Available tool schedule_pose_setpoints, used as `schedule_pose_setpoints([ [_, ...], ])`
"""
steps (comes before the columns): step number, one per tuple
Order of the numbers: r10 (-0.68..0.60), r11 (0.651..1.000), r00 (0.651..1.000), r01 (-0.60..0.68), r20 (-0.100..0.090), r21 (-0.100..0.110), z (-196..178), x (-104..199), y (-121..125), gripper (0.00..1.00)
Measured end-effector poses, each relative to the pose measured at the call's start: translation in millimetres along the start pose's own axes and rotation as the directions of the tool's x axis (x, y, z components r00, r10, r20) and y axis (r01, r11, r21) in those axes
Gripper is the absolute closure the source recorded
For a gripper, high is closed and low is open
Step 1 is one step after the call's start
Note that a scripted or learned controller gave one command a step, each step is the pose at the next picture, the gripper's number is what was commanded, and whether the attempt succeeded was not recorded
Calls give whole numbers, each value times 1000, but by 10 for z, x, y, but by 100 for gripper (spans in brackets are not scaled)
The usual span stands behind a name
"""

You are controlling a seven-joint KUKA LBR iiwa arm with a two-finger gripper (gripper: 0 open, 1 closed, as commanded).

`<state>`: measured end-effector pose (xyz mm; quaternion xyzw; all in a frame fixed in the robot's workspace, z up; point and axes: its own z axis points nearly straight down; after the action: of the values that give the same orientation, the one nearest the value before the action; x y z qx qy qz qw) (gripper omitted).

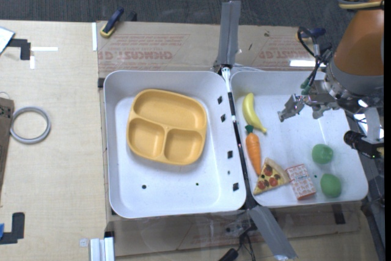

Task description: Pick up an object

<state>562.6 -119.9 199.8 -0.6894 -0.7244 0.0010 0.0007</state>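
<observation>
Yellow curved banana (253,112), tapered orange carrot (253,151) in right bin (354,192); metal end effector (291,109) above, seemingly spread, empty.

Upside-down red "CHEMCAST GP" print on cardboard sheet (165,49).

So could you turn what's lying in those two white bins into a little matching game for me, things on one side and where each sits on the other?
Things:
1. yellow plastic divided plate
2. yellow toy banana
3. toy pizza slice
4. two green round balls

Places:
A. right bin, near its right wall
B. left bin, alone
C. right bin, just above the orange toy carrot
D. right bin, front, beside the small red-and-white box

Pairs: 1-B, 2-C, 3-D, 4-A
</observation>
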Motion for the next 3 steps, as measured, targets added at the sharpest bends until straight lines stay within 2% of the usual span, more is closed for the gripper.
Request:
schedule_pose_setpoints([
  [1, -85, 996, 996, 85, 1, -1, 91, 698, 312, 0],
  [2, -197, 980, 980, 197, 1, -2, 82, 833, 389, 0],
  [3, -184, 983, 983, 184, 0, 0, 85, 749, 157, 0],
])
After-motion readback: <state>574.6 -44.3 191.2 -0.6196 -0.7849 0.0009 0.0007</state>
